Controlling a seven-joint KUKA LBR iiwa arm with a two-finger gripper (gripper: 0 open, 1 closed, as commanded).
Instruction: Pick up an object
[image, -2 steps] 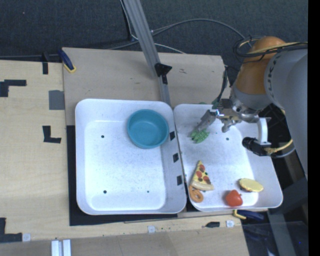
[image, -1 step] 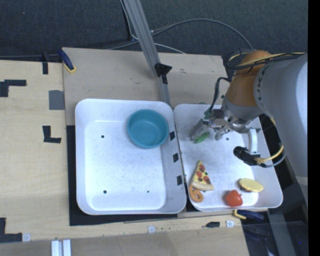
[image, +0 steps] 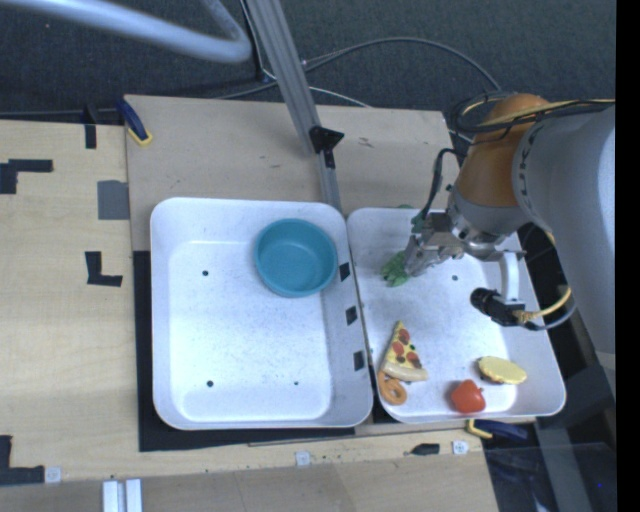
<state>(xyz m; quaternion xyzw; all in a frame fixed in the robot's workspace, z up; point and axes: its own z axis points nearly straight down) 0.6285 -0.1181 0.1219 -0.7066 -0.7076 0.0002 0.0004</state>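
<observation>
White plastic on the left: the left bin sits on the wooden bench, and in its far right corner rests a blue bowl, round and open side up, close to the wall shared with its neighbour. Small dark specks dot the bin floor around it.

Crossing that divide, the right bin holds the rest. At its far left, just by the rim, lies a green leafy piece, like a toy vegetable. The gripper is right on top of it, reaching down from the grey arm with its orange band. From where I stand the gripper's tips meet the green piece at its upper right edge, touching or overlapping it, but I cannot tell whether the piece is truly pinched or merely beside them, nor how wide the tool is set; the wrist hides that.

Nearer the front of the same bin, a pizza slice lies flat with its point toward the far side, and an orange ring-shaped bit lies just at its crust end. Further right sits a red tomato, and just beyond it a yellow flat piece, close to the bin's right wall. A black cable fitting hangs from the arm above that side.
</observation>
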